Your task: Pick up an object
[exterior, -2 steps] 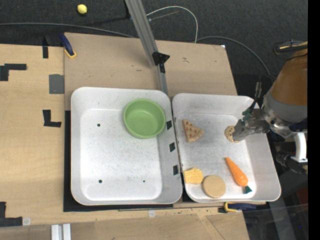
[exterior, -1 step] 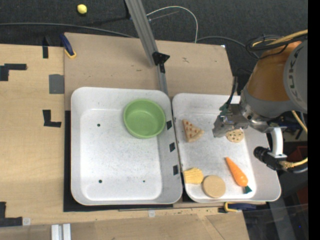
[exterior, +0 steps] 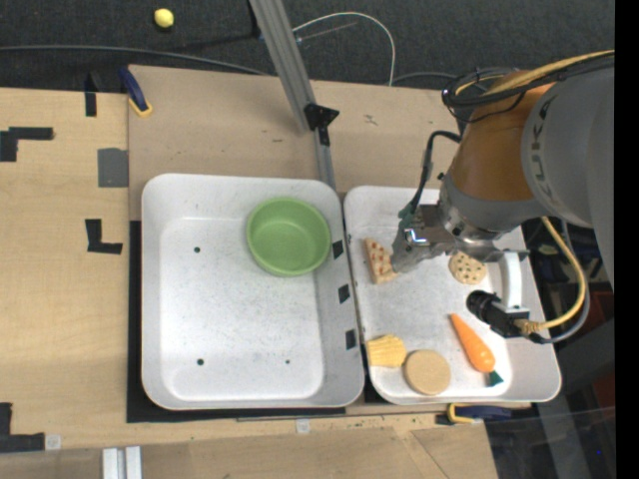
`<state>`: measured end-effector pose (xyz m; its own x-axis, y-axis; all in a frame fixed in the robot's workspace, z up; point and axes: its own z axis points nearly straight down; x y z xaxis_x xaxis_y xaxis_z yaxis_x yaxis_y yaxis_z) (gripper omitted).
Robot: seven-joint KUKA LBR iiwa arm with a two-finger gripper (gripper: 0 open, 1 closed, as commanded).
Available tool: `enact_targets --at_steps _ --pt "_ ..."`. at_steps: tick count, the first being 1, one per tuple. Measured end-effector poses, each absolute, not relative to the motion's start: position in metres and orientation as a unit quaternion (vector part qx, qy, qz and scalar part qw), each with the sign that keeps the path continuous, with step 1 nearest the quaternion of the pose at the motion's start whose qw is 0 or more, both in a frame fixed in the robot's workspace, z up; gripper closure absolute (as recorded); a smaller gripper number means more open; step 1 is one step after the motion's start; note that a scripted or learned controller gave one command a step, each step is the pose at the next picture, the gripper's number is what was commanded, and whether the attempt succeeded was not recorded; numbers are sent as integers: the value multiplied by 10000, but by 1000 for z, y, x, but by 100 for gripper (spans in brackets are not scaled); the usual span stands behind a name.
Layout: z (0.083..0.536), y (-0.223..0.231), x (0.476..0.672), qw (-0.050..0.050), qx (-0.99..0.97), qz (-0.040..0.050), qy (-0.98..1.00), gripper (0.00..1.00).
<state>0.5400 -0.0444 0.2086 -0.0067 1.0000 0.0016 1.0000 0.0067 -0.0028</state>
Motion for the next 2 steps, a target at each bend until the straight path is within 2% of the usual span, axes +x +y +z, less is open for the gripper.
enact_targets --at_steps 2 --pt "229 48 541 12 -7047 0 -7095 100"
